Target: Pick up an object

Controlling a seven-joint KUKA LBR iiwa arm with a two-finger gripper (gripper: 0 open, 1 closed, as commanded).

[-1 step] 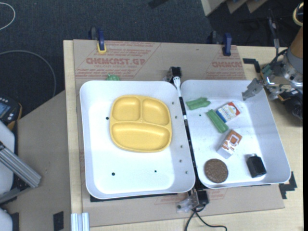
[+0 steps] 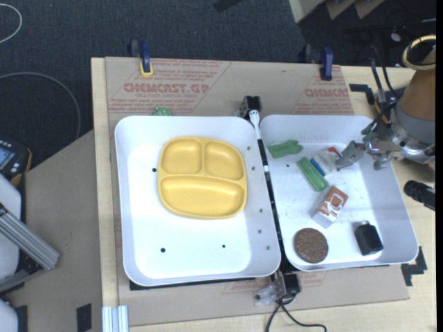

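My gripper (image 2: 361, 155) hangs over the upper right part of the right bin (image 2: 404, 221), reaching in from the right, with nothing visibly held. Just left of it lie a small blue and white item (image 2: 322, 164) and a green stick (image 2: 312, 173). A flat green piece (image 2: 284, 148) rests farther left, near the bin's top edge. An orange and white box (image 2: 331, 206) sits in the middle of the bin. Along the bin's front lie a brown round disc (image 2: 311, 245) and a black block (image 2: 368, 238).
The left bin (image 2: 138, 251) holds a yellow divided plate (image 2: 203, 177). A black divider strip (image 2: 265, 178) runs between the bins. Blue clamps (image 2: 144, 52) (image 2: 326, 62) hold the board's far edge. A small green scrap (image 2: 162, 111) lies outside the left bin.
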